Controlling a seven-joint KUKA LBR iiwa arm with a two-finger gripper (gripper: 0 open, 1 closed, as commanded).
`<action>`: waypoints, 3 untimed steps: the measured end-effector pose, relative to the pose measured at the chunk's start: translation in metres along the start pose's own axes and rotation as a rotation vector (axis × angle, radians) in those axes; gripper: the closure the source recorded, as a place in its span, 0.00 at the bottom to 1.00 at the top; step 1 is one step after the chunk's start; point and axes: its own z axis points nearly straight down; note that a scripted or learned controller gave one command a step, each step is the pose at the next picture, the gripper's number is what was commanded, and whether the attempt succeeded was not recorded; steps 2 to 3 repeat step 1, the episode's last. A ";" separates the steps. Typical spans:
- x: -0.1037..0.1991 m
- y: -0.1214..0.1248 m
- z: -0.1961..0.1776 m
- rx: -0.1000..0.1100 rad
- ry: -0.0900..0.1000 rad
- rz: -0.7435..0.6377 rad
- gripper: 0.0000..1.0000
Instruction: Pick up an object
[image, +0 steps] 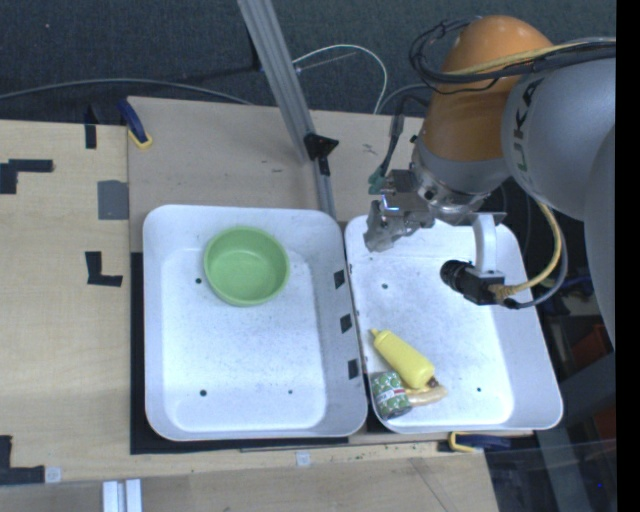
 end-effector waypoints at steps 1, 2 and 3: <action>0.046 -0.001 0.023 0.003 0.001 -0.003 1.00; 0.046 -0.001 0.023 0.003 0.001 -0.003 1.00; 0.046 -0.001 0.023 0.003 0.001 -0.003 1.00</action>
